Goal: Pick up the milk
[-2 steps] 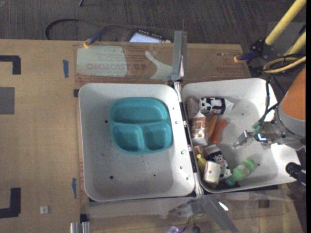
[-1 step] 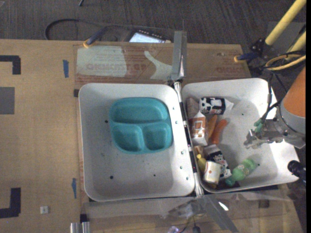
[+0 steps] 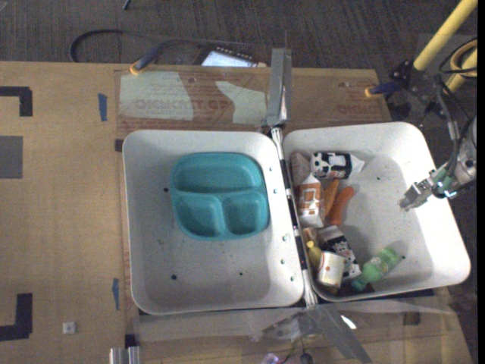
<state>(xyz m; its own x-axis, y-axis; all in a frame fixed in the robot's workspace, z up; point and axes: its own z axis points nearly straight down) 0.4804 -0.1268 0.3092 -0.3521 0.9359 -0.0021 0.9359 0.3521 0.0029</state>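
The milk (image 3: pixel 331 164) is a small white carton with black cow patches, lying on its side at the back left of the right bin (image 3: pixel 394 139). A second black-and-white patched carton (image 3: pixel 336 244) lies nearer the front among other items. My gripper (image 3: pixel 414 196) hangs over the right side of the right bin, well to the right of the milk and slightly nearer the front. It is apart from every item, with bare bin floor below it.
Along the right bin's left side lie an orange-and-white carton (image 3: pixel 309 197), a carrot (image 3: pixel 342 203), a cup (image 3: pixel 329 268) and a green bottle (image 3: pixel 378 265). The left bin (image 3: pixel 151 264) holds a teal divided plate (image 3: pixel 220 196). A metal divider (image 3: pixel 288 203) separates the bins.
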